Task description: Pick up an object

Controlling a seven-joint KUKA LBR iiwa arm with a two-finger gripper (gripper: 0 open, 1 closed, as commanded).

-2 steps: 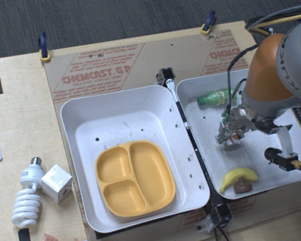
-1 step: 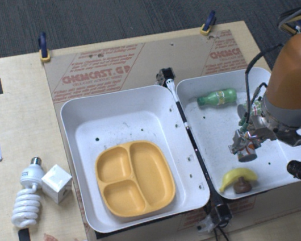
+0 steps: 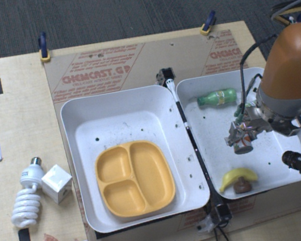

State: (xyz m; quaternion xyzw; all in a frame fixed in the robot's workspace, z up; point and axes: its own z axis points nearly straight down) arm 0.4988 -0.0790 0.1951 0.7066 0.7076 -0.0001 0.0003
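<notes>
With our gripper (image 3: 240, 140) hanging mid-bin, jaw state we cannot tell, we judge the banana (image 3: 238, 177) at six o'clock light, smooth, best pinched across its middle.

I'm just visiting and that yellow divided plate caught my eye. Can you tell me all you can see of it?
The yellow divided plate looks like smooth plastic, a rounded rectangle with three compartments: two smaller ones on the camera view's left, one long one on the right. It lies flat and right side up, slightly turned, on the floor of the left shallow white bin, toward its near edge. Nothing sits in it, and nothing else touches it.
</notes>
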